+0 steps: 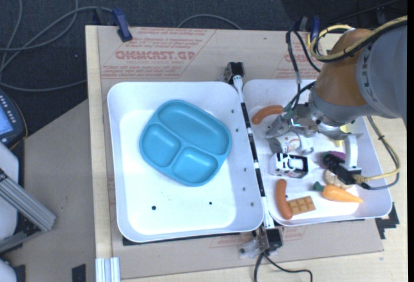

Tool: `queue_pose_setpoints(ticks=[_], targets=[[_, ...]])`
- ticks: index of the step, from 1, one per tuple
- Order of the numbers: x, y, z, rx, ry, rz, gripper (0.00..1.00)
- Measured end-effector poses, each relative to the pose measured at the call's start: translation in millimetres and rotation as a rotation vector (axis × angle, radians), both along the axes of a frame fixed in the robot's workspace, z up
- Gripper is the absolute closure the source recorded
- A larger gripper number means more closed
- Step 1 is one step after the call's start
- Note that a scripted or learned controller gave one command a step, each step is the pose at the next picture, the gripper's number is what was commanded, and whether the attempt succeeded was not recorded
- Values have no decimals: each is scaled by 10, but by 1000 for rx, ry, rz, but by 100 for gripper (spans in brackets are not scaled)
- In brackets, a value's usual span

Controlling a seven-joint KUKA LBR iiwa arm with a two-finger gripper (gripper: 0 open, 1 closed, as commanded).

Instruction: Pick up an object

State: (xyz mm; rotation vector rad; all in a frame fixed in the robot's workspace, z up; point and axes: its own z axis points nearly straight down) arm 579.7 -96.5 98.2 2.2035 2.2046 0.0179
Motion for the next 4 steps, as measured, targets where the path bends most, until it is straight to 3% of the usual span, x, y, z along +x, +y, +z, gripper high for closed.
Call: queue_pose_setpoints(ticks=[1, 2, 3, 4], targets=[[26, -25, 129, -4, -7, -2, 100], [23, -21, 118, -4, -6, -2, 0], [66, -836, 153, 4, 20, -6, 0], [-526, -942, -154, 11, 32, -4, 0]])
